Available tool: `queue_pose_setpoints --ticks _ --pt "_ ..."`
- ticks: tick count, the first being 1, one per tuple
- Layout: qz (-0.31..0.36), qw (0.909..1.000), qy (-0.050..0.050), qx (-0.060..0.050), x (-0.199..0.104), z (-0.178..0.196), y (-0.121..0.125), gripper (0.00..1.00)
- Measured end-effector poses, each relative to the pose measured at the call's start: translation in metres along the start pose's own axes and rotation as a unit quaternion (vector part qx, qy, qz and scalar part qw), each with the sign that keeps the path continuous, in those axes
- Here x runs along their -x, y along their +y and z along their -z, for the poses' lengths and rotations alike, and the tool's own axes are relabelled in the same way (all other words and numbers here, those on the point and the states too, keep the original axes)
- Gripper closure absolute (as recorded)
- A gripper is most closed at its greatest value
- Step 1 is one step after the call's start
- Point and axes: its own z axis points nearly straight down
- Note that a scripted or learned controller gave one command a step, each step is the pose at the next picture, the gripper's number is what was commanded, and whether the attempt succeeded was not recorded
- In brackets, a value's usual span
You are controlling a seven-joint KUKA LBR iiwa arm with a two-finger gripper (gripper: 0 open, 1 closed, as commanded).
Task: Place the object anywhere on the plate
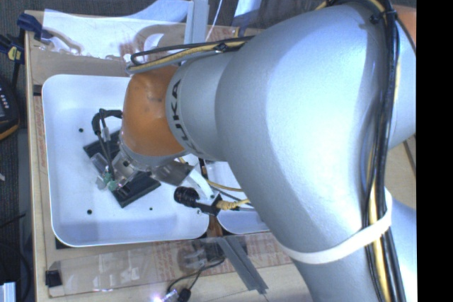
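arm: grey KUKA arm with orange band (283, 117) reaches low into the left shallow white bin (64, 152)
gripper: black two-finger gripper (117, 177) near bin floor
object: hidden, location unknown
plate: not identifiable
handling: no judgement possible, object unseen

A wooden bench (113, 272) is seen under a slanted overhead view. On it, a shallow white bin (67, 152) is set toward nine o'clock, its bare floor marked by a few small dark dots. A second white bin (244, 223) is placed just beside it toward three o'clock; only a rounded corner of it can be seen near six o'clock. At twelve o'clock, clear plastic sheeting (106, 18) is laid along the bench's far edge.
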Motion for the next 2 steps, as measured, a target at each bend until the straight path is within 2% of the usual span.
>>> queue_pose_setpoints --ticks 1,2 --pt "-0.199 0.98 0.001 -0.001 0.016 0.098 -0.072 1.0" --pt "-0.134 0.9909 0.001 -0.001 -0.032 0.121 -0.031 1.0"
